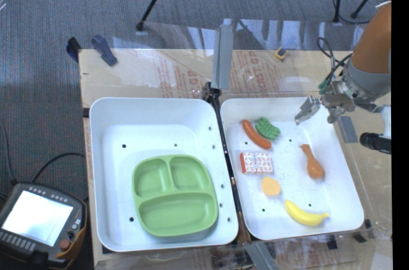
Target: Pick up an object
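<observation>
**Reader:** Nearest the camera, what lies at the bottom of the view?

**Describer:** Bottom left, a teach pendant (39,219) with a lit screen sits on the floor; just above it the left bin (108,135) holds a green divided plate (175,196); the right bin (332,198) holds toy food.

**Reader:** Which foods, and where?

**Describer:** Taking the right bin as a clock face: a banana (305,213) at five o'clock; an orange round piece (271,186) near the centre; a red-and-white packet (257,163) at nine; a sausage (255,134) and a green leafy piece (268,128) at eleven; a chicken drumstick (312,162) at three.

**Reader:** And the gripper?

**Describer:** The gripper (321,108) hovers over the bin's one o'clock corner; its fingers stand apart with nothing between them.

**Reader:** What does the next move turn on?

**Describer:** Likely the drumstick, the closest item; it lies at six o'clock from the gripper, near but apart; its long axis runs roughly twelve to six, thin end uppermost; I judge the fingers should straddle it crosswise.
</observation>
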